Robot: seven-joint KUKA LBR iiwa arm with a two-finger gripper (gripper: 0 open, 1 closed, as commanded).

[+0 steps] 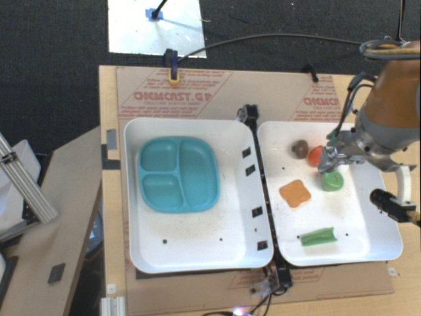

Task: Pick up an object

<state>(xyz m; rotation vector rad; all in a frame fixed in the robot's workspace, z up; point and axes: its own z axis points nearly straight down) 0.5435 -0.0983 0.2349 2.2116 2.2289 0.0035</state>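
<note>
The right bin (368, 239) holds several small objects. A brown ball (300, 149) lies near its back left, with a red round piece (315, 155) just right of it. A green round piece (333, 181) sits in the middle, an orange square piece (295, 193) to its left, and a long green pod (318, 236) near the front. My gripper (328, 161) hangs low over the bin, between the red piece and the green round piece, right at the green piece's upper edge. The arm hides the bin's back right part.
A teal divided plate (177, 174) lies in the left bin (197, 245). The ridge between the bins (261, 189) runs front to back with black clips on it. A black part of the arm (391, 205) juts over the right bin's right rim.
</note>
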